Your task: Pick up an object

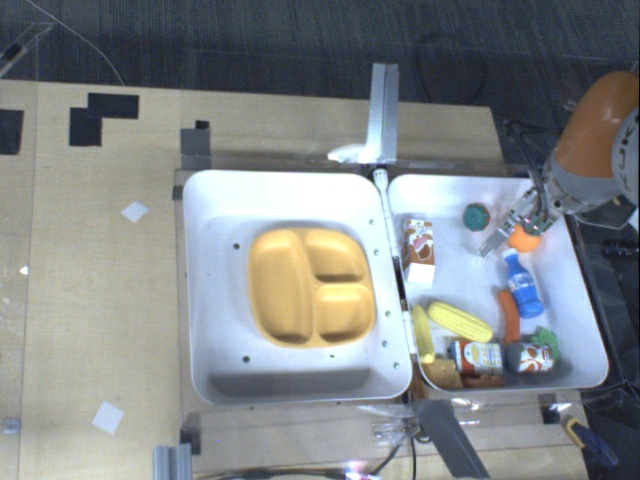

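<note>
A small orange object (523,236) sat in the right bin (590,298), near its upper right corner, directly under the tip of the hand (520,223). Whether it was gripped could not be told. It lay just above a blue bottle (522,286) and to the right of a small green ball (476,216).

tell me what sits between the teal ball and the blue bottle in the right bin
In the camera view, the claw sits between the teal ball and the blue bottle, with a small orange object at its tip, above the bottle's cap.
</note>
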`<state>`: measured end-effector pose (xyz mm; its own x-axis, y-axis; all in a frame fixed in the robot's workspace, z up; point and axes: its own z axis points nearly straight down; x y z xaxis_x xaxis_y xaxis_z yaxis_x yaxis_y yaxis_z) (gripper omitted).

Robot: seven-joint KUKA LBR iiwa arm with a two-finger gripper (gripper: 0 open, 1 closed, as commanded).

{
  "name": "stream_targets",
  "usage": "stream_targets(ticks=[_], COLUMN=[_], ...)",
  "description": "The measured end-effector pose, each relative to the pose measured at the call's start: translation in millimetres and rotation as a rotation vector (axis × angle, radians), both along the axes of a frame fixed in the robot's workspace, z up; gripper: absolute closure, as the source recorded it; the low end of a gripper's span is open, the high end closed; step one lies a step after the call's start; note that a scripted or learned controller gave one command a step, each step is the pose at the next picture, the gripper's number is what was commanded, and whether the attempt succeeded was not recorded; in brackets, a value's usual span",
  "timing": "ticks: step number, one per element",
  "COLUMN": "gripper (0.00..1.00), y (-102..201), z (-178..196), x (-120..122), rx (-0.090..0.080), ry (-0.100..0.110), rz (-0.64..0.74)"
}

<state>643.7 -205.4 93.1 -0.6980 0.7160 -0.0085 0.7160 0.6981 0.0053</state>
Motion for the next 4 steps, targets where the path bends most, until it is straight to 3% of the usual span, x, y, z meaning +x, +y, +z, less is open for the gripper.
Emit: stream_targets(ticks=[1,2,3,4], gripper=[0.00,0.00,0.00,1.00], y=[0.2,13.4,2.1,0.8], z=[7.7,11.7,-1.8,10.7], x=[-1.9,-27.5,26.3,29.7], rx=[0.002,0.004,0.007,0.002], ry=[0.000,0.001,0.016,-0.003], rz=[-0.192,-0.352,-0.434,-0.428])
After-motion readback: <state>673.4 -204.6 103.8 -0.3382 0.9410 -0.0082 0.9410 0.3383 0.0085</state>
